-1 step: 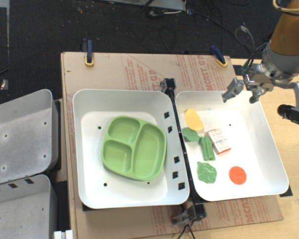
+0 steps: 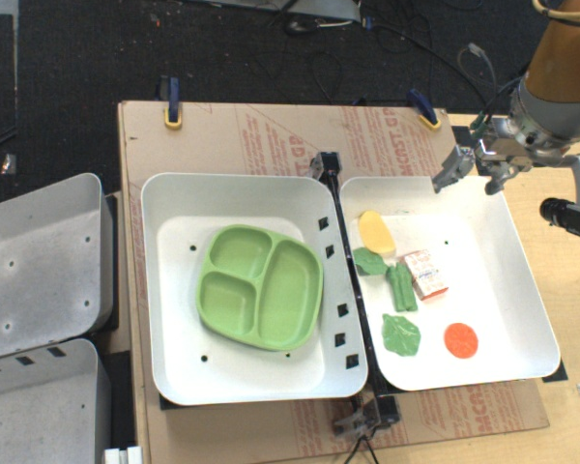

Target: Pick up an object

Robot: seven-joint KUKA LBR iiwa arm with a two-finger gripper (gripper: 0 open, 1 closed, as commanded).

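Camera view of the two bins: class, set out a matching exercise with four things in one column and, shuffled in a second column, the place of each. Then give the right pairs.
Things:
1. green divided plate
2. yellow piece
3. orange disc
4. gripper

Places:
A. near the front of the right bin, beside a green leafy piece
B. over the right bin's far rim
C. in the left bin
D. far part of the right bin, near the divider

Pairs: 1-C, 2-D, 3-A, 4-B
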